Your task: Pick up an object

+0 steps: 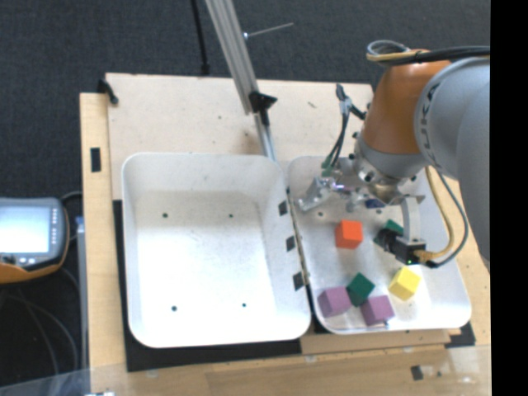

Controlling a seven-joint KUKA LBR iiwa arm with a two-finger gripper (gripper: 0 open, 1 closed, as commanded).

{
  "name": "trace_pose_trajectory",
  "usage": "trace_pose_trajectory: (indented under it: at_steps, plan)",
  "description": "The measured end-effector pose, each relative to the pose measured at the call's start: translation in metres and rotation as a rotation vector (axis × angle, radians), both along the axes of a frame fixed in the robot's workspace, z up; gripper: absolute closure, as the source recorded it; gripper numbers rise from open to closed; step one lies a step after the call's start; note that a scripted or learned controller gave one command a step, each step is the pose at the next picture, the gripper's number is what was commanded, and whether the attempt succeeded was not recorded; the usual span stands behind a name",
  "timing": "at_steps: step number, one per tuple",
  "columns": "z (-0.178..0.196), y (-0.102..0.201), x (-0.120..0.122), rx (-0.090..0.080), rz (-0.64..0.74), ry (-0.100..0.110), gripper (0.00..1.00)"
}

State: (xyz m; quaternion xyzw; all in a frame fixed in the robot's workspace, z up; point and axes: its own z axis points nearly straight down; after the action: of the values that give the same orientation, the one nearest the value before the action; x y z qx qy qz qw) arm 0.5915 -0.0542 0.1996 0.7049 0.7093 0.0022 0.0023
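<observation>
My gripper point(323, 191) hangs over the back left part of the right bin point(450, 308), close to the wall shared with the left bin. An orange cube point(349, 234) lies just in front of it and slightly to the right, apart from it. Nearer the front of the same bin lie a green cube point(360, 288), a yellow cube point(404, 284) and two purple blocks point(334, 301) point(378, 309). A small dark green piece point(394, 227) shows beside the arm's cabling.
The left bin point(140, 221) stands beside the right one. A slanted metal pole point(235, 52) rises behind the bins. The grey arm with its orange band point(396, 114) covers the right bin's back right part. A screen device point(29, 229) sits off the bench's left.
</observation>
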Motion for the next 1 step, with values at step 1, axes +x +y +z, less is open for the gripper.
trace_pose_trajectory:
  at_steps: [1]
  plan:
    - [-0.0029,-0.0029,-0.0020,-0.001,-0.004,0.006,0.00]
